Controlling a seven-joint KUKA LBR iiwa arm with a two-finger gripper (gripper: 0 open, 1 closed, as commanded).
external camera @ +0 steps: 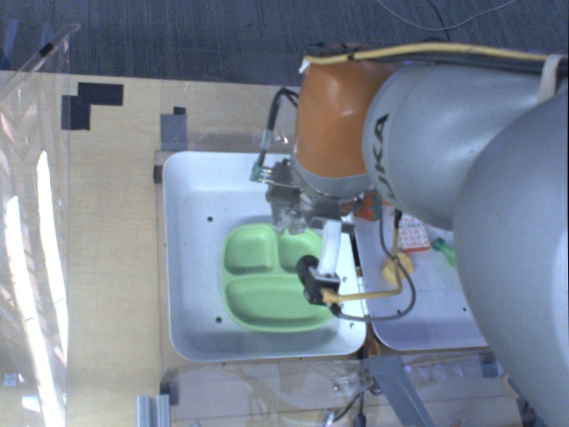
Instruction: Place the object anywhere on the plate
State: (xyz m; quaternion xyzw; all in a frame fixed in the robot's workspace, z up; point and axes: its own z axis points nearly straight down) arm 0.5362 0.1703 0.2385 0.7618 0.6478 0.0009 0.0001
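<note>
Pale wooden bench [107,265], two white bins side by side, and the green divided plate [267,283] lies in the left bin [191,265] with its visible compartments bare. Over the plate's far right corner hangs the gripper [289,225], tucked under the orange wrist band [333,123], and I cannot tell how its jaws stand or whether they carry anything. Small items lie in the right bin [427,318] beside the arm, so by my reading the placing is not yet done.
</note>
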